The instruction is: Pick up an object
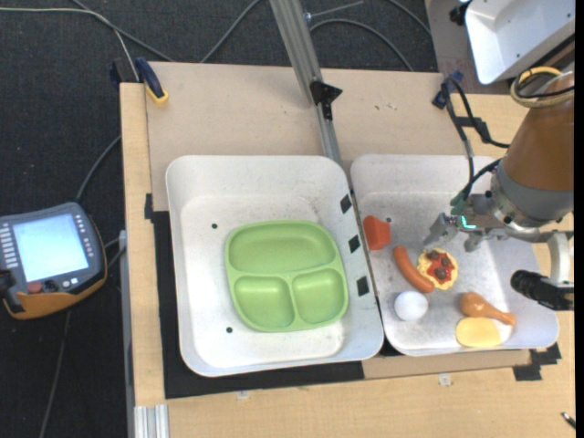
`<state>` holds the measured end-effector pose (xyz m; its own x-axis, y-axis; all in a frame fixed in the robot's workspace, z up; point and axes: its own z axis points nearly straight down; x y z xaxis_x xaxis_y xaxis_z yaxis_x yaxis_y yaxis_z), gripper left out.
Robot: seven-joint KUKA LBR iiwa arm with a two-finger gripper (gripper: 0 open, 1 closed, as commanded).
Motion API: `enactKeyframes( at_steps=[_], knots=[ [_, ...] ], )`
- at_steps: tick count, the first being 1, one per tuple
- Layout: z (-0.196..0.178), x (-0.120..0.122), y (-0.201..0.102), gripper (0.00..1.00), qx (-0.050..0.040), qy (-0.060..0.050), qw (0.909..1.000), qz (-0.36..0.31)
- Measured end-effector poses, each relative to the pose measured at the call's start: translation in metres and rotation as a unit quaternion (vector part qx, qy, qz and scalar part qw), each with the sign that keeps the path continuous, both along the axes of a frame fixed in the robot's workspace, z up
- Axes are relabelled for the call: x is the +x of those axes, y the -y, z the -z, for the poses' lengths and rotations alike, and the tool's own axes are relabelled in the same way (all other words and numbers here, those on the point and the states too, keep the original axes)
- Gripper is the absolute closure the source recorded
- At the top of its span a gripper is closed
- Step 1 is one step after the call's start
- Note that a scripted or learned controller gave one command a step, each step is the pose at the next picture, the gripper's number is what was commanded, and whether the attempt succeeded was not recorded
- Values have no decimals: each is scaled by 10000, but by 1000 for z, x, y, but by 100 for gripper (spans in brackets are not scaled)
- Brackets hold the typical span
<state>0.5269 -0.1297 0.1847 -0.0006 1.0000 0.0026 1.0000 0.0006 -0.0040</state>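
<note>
In the right bin (511, 272) lie several toy foods: a small pizza slice (438, 268), a sausage (412, 269), an orange-red piece (376, 233), a white ball (411, 306), a drumstick (485, 307) and a yellow piece (481, 333). My gripper (456, 234) hangs over this bin, just above and behind the pizza slice. Its fingers (438, 231) stand apart, open, with nothing between them. The arm's orange band and grey wrist (538, 167) hide the bin's back right part.
A green divided plate (287, 274) fills the middle of the left bin (196, 245). A metal pole (306, 53) slants down to the ridge between the bins. A teach pendant (46, 258) sits off the bench at the left. Cables run behind the arm.
</note>
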Motion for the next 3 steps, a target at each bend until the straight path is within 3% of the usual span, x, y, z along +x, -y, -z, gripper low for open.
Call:
enactKeyframes(
  at_steps=[1,2,3],
  knots=[
    [-1,1,0,0,-1,9,10000,-2],
    [61,4,1,0,3,-19,10000,5],
    [97,7,2,0,-23,42,10000,5]
  ],
)
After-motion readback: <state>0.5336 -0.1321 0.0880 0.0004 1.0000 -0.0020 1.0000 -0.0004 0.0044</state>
